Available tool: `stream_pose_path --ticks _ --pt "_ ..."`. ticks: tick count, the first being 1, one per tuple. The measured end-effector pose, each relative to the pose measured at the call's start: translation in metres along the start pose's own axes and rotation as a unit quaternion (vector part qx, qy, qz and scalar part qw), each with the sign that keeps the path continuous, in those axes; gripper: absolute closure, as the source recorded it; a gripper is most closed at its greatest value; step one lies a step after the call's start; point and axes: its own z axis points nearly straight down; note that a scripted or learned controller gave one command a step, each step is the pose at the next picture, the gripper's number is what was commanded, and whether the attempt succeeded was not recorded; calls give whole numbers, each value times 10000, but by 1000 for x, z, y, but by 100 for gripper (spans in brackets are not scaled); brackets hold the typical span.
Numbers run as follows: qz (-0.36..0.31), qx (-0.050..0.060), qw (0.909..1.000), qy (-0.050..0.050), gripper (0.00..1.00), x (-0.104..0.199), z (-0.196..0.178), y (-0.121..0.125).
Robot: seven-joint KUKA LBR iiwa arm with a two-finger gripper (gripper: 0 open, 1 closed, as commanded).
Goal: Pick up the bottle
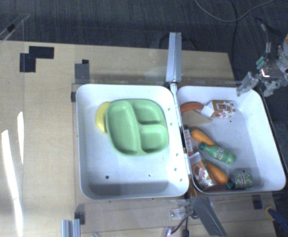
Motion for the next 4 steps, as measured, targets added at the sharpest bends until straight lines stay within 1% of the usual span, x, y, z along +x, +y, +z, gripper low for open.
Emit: stream_pose_path --ticks 1,2,3,4 --pt "-76 -9 10000 -6 0 -27 21 -11" --pt "-287 7 9996 2 0 -30 147 -66" --pt "-1124 -54 9936 -21 0 37 175 -122" --pt "-1907 -53 9816 -37 0 68 174 -46"
